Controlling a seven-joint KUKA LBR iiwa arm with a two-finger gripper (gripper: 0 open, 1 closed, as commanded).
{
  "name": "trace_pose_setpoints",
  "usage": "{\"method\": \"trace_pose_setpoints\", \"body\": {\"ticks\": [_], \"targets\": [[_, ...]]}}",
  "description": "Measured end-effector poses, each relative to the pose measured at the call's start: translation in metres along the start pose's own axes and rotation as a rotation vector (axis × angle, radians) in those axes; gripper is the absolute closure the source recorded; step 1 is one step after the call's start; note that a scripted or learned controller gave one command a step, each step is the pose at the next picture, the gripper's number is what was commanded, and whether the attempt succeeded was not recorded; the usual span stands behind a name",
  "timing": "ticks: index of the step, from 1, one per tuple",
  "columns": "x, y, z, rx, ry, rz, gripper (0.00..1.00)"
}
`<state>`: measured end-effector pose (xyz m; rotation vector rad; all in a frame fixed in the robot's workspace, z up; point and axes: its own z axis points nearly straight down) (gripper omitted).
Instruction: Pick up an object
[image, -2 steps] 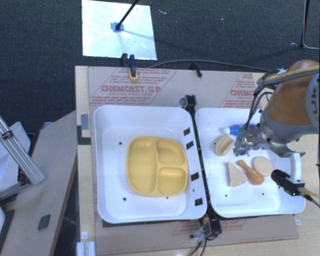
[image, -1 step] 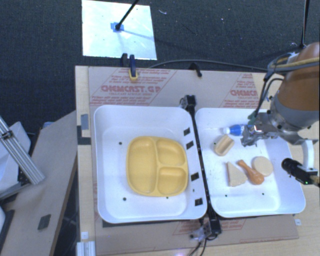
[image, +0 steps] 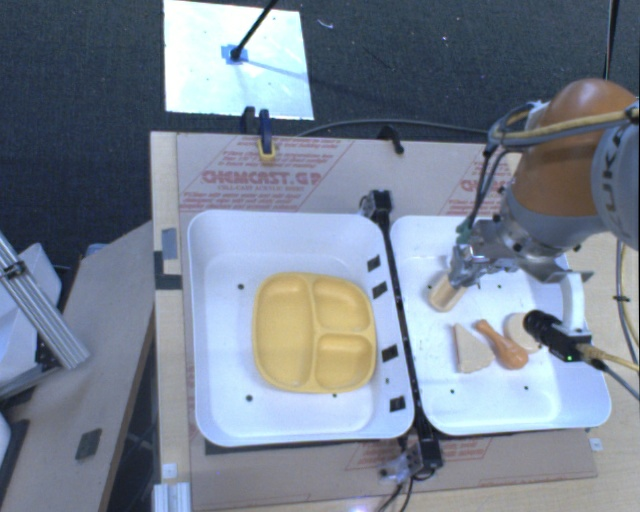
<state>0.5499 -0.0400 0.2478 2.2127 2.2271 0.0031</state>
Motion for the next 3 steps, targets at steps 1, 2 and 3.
{"method": "trace_pose_setpoints", "body": {"ticks": [1, 2, 3], "targets": [[0.044, 0.025, 0.014, 0.000, 0.001, -0.002, 1.00], [0.092, 0.052, 0.025, 0.000, 0.001, -0.001, 1.00], [0.142, 0.070, 0.013, -0.001, 0.002, 0.000, 1.00]]}}
